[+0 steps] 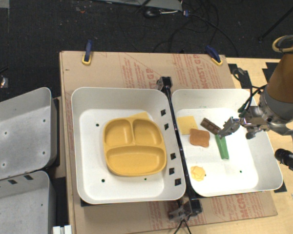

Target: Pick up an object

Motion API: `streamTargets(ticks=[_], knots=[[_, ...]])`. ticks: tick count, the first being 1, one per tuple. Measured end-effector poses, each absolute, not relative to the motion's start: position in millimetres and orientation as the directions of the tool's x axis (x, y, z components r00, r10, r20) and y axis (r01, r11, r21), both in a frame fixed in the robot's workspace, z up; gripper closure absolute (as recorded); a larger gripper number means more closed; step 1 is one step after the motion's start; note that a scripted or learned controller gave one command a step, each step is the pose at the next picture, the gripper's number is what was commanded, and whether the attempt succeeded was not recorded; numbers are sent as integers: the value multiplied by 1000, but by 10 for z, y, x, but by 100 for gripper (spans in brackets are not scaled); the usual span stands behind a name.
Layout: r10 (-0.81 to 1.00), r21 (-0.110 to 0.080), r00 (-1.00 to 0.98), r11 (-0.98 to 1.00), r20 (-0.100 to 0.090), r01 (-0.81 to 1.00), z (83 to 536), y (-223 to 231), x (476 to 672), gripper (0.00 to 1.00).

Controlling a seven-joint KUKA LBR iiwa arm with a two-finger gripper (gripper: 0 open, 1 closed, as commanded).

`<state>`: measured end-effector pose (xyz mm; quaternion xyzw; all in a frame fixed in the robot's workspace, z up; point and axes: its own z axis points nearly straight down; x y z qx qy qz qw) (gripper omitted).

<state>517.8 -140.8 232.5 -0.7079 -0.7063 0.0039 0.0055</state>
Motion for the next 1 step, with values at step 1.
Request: streamTargets(ticks=[1], knots=[[1000, -1, -1, 1, 0, 1000, 2390, -1404, 5204, 0]])
